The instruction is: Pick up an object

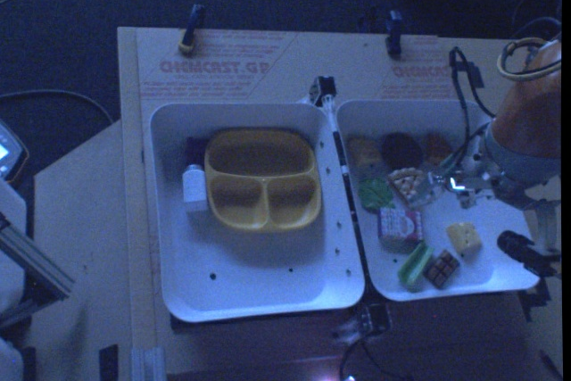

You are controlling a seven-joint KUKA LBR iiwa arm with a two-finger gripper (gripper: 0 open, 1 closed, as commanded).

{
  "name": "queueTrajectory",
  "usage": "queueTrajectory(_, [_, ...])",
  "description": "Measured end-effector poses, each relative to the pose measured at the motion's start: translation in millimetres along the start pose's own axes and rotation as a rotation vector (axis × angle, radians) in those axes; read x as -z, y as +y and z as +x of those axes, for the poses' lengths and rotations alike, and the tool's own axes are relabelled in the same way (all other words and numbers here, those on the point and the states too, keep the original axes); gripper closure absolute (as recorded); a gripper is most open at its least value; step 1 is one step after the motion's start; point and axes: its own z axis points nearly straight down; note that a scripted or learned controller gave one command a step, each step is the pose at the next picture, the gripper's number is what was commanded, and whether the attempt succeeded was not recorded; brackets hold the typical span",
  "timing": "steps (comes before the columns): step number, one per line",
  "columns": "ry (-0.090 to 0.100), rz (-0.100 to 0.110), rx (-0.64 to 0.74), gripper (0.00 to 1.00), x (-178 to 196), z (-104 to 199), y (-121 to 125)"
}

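The right bin [500,279] holds several small toy foods. Among them are a checkered cracker [407,183], a green leafy piece [375,193], a pink box [400,226], a yellow cheese wedge [463,238], a green stick [414,265] and a chocolate block [442,268]. Along the bin's far side lie a tan piece [364,152], a dark brown piece [401,147] and a reddish piece [437,145]. My gripper [443,184] hangs low over the right bin, just right of the cracker. The dim light hides its tips.
The left bin [178,281] holds a yellow divided plate [262,178] and a small white bottle [194,186] at its left. Clamps [190,29] [393,31] grip the board's far edge. Cables [464,85] trail from the arm [526,120] over the right bin's far corner.
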Motion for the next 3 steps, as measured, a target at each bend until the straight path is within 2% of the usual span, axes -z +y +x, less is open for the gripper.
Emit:
queueTrajectory(1, [0.0,-0.001,0.0,0.0,-61.6,6.3,1.2])
queueTrajectory(2, [0.002,-0.006,0.001,0.0,-72.0,7.3,3.5])
queueTrajectory(3, [-0.006,-0.022,-0.002,1.0,-58.6,4.9,6.6])
